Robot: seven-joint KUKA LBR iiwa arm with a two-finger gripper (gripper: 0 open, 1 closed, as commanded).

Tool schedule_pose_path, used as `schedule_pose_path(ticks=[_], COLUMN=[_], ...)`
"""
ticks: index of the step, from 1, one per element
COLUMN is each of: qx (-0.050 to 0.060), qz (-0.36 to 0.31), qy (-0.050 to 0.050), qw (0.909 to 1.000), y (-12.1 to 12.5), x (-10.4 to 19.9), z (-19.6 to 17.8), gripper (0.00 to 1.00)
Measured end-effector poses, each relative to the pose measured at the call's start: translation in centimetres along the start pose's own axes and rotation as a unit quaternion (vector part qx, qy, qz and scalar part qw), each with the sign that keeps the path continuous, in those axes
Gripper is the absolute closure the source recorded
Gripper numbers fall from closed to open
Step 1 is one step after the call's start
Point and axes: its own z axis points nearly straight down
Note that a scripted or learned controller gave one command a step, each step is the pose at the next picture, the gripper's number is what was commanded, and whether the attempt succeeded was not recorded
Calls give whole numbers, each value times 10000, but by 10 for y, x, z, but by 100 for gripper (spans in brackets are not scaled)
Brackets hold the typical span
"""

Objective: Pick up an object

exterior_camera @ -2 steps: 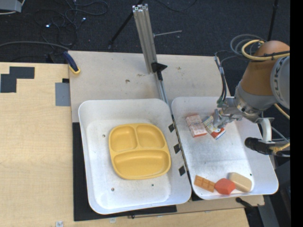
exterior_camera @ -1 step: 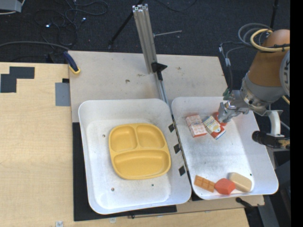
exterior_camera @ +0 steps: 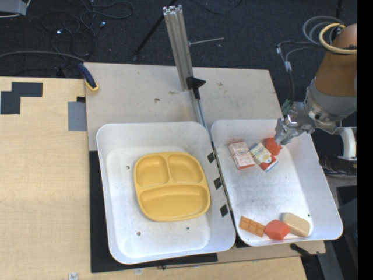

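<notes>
The right bin (exterior_camera: 291, 182) holds several small items. A pink-and-white carton (exterior_camera: 240, 155) lies near its far left. Beside it is a white, yellow and red carton (exterior_camera: 262, 156), with a small orange-red piece (exterior_camera: 271, 145) at its far end. At the near edge lie an orange waffle-like piece (exterior_camera: 252, 226), a red block (exterior_camera: 277, 230) and a beige bread-like piece (exterior_camera: 296, 224). My gripper (exterior_camera: 284, 132) hangs low over the bin's far side, right next to the orange-red piece. Whether it touches that piece I cannot tell.
The left bin (exterior_camera: 116, 156) carries a yellow divided plate (exterior_camera: 172, 185). A metal post (exterior_camera: 180, 45) stands behind the bins, with black clips (exterior_camera: 215, 182) on the rim between them. Cables lie on the dark floor beyond the bench.
</notes>
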Motion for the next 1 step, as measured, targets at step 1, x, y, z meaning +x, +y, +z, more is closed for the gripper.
schedule_pose_path(ticks=[1], qx=[31], qz=[-17], qy=[16], qw=[10000], y=[-4], x=[52], z=[14], gripper=[100])
